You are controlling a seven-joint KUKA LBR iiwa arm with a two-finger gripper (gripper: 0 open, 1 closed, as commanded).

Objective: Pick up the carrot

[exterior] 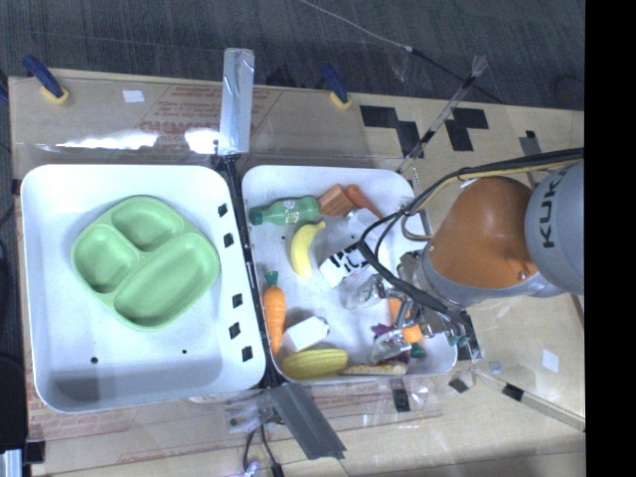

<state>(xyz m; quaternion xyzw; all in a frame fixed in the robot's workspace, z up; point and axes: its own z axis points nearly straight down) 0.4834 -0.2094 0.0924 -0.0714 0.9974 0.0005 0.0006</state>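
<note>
I see two white bins side by side on the bench. The left bin holds a green plate with three sections, lying near its middle.

The right bin is full of toy food. The carrot lies by the bin's left wall, about halfway down, with its green top pointing to the far edge. Just below it is a small white block, and below that a yellow corn cob rests along the near edge. A banana lies above and to the right of the carrot, close but not touching. A green bottle lies on its side near the far edge, with a brown-orange block next to it.

The arm reaches in over the right side of this bin. Its gripper is low near the bin's right near corner, well apart from the carrot. I cannot tell what state the gripper is in, because cables and small colorful bits crowd around it.
</note>
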